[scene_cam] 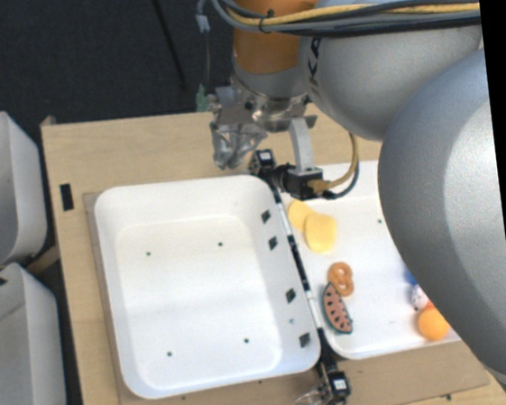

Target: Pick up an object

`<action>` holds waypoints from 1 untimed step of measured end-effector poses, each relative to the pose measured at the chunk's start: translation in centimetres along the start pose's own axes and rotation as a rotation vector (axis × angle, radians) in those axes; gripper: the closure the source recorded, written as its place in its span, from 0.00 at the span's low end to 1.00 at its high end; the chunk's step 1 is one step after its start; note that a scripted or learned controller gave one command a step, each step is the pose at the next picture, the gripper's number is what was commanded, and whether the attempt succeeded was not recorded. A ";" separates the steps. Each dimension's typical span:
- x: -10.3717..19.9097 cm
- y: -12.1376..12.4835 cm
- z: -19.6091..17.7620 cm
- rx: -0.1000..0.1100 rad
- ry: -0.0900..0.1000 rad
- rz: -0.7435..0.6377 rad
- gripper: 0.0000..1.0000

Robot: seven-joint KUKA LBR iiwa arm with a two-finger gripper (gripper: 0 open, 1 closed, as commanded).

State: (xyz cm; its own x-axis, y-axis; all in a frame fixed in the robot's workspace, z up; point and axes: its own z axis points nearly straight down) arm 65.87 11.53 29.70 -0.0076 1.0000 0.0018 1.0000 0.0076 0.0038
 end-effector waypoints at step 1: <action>9.8 2.0 -1.9 -0.001 0.002 -0.002 1.00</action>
